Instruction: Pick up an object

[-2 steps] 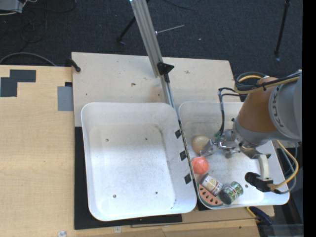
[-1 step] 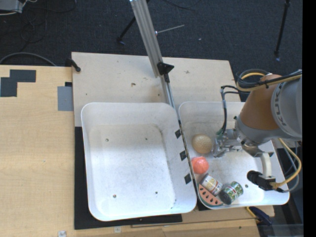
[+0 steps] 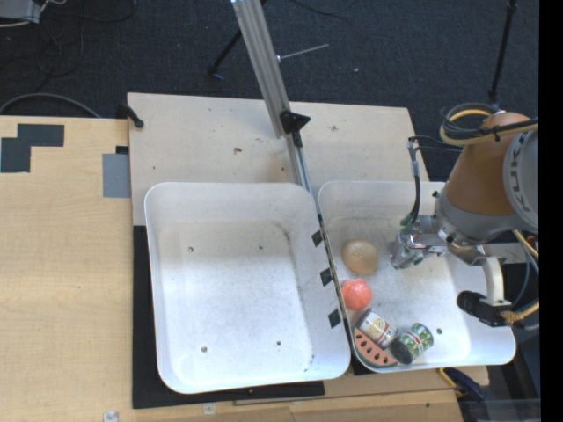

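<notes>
The jaws hang in the right bin, beside the tan ball; their opening I cannot tell. Centre over the ball, then descend straight, clear of the bin's left wall

A pale bench carries two shallow white bins side by side, the left bin beside the right bin, and a slanted aluminium rail rises from the bench behind them.

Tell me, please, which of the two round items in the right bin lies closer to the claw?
The tan ball: it lies just left of the claw, while the red ball sits lower, nearer the cans.
</notes>
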Available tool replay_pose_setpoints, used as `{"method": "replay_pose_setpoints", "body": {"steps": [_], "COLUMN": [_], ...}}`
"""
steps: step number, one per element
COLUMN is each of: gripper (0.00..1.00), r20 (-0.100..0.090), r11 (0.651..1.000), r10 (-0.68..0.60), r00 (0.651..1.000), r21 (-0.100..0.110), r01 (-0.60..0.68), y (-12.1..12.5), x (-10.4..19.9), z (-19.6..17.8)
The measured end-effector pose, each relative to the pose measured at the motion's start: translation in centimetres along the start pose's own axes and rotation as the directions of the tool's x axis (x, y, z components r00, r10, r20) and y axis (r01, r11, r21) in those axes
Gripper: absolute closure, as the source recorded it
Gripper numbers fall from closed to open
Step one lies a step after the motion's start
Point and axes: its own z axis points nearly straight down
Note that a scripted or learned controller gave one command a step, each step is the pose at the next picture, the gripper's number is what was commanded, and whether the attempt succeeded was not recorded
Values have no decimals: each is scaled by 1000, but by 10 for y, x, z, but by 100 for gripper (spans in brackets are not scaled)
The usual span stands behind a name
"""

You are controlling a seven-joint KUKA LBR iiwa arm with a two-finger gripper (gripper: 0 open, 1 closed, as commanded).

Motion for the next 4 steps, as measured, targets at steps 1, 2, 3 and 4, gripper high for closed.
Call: {"method": "replay_pose_setpoints", "body": {"steps": [1,2,3,4], "gripper": [100,100,100,100], "r20": [0,0,-2,-2], "r11": [1000,1000,1000,1000], "r10": [-6,-8,-13,-13], "r00": [1000,1000,1000,1000], "r21": [-1,-1,1,2], "r01": [6,8,13,13], "y": [0,1,14,36], "x": [-2,-4,46,102], "z": [-42,-83,-93,-88]}}
